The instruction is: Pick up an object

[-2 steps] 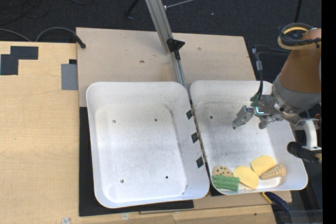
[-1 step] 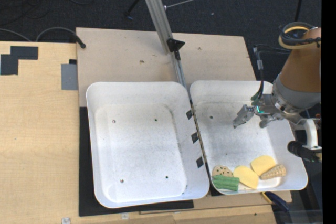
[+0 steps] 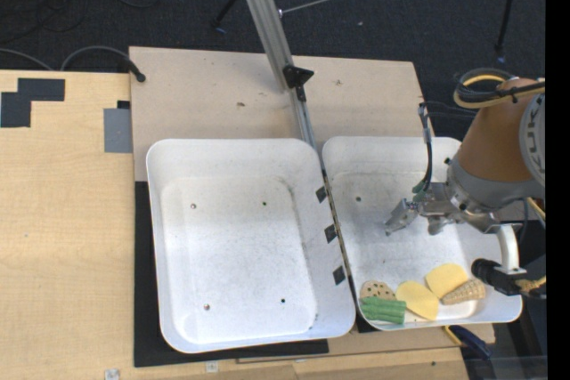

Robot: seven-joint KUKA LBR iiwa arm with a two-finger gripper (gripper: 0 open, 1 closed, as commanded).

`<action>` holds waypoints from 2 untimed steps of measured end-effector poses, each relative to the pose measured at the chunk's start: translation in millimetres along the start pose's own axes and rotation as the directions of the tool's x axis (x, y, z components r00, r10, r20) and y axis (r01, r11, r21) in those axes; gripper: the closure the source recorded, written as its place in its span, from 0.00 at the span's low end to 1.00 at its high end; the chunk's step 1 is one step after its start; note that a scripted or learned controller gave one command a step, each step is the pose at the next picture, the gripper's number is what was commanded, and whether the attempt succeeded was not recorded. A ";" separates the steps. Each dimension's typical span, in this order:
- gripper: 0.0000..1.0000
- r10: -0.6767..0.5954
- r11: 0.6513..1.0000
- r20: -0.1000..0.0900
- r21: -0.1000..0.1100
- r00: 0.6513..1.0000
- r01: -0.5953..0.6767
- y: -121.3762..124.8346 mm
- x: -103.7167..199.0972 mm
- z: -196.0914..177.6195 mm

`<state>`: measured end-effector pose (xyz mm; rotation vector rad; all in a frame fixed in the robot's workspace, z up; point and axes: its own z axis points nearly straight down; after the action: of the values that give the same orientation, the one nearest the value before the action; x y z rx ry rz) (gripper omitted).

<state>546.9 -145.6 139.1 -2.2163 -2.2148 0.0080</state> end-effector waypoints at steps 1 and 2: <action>0.00 0.000 1.000 0.002 -0.009 1.000 0.000 1.0 0.2 47.9; 1.00 0.006 1.000 0.001 -0.009 1.000 -0.006 0.8 -0.9 36.5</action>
<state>547.3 -146.5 102.6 -2.2274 -2.2133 -0.0008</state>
